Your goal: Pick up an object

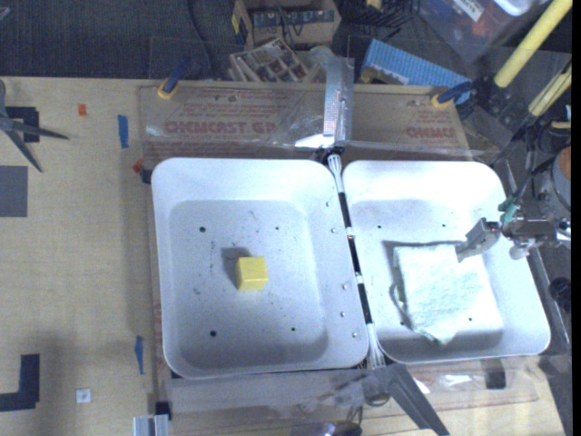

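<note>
Right now the hand (478,237) sits over the right bin (522,330), at the corner of a white cloth (445,289); I cannot tell its grip. It should drop straight down and pinch that corner.
</note>
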{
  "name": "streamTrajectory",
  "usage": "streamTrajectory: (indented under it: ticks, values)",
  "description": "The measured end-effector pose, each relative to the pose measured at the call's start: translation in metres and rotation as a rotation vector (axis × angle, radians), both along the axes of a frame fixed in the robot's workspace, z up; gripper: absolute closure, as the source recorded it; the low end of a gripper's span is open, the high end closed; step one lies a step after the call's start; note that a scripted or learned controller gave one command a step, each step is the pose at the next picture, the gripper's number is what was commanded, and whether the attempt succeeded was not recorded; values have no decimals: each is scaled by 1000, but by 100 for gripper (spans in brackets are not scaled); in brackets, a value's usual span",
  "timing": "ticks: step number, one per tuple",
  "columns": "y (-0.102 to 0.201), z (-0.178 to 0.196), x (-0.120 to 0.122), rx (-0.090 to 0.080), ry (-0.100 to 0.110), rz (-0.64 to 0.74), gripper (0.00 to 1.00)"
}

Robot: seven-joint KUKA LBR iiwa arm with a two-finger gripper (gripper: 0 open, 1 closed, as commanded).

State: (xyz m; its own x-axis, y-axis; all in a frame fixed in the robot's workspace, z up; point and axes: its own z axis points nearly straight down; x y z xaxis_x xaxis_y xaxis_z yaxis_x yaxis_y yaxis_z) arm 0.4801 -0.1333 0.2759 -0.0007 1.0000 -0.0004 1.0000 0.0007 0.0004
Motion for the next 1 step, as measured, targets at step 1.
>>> streamTrajectory:
  ticks: [1]
  values:
    - [138,-92,-1,1,1,35,0]
